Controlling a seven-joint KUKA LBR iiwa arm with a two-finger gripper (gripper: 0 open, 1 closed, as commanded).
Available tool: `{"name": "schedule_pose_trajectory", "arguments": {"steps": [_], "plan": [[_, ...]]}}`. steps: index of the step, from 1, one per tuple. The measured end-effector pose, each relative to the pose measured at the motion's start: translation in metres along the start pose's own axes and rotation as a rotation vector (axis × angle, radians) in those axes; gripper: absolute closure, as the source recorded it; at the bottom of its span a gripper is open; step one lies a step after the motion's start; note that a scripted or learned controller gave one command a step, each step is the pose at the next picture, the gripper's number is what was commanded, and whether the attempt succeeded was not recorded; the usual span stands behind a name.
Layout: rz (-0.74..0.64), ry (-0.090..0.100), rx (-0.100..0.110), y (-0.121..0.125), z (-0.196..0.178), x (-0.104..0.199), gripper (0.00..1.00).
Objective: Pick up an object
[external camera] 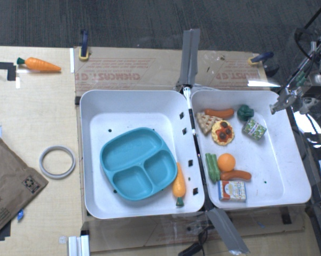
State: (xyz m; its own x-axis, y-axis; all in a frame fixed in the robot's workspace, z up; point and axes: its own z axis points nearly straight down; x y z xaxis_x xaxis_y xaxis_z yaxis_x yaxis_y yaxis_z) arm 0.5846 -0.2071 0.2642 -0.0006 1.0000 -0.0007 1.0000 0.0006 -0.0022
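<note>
A: Starting at the left, what lies on the bench?

B: A toy carrot (38, 64) lies near the top edge, a grey tape ring (57, 161) sits lower down, and a brown cardboard box (8, 183) juts in from the bottom corner.

A: And the left bin (91, 116)?

B: It holds a teal divided plate (138, 163) with three compartments. A second toy carrot (179, 183) lies just beside the plate's right edge, close to the bin's right wall.

A: The right bin (286, 159)?

B: That is where the toy food is. Near the top lie a sausage (220, 112), a waffle wedge (205, 122), a small pizza (223, 132), a green broccoli piece (245, 111) and a green-and-white packet (254, 128). Lower down, a green pepper (212, 167) lies beside an orange (226, 161), with another sausage (236, 175) just under it and a small carton (232, 190) below that.

A: Where is the gripper (288, 97)?

B: At the right bin's upper right corner, above the rim, apart from all the toys. Whether its jaws are parted or closed, I cannot tell; nothing shows between them.
</note>
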Motion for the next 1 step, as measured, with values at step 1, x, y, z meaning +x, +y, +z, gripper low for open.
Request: {"name": "schedule_pose_trajectory", "arguments": {"steps": [1], "plan": [[0.065,-0.001,0.000,0.0575,0.1205,-0.0140,0.00]]}}
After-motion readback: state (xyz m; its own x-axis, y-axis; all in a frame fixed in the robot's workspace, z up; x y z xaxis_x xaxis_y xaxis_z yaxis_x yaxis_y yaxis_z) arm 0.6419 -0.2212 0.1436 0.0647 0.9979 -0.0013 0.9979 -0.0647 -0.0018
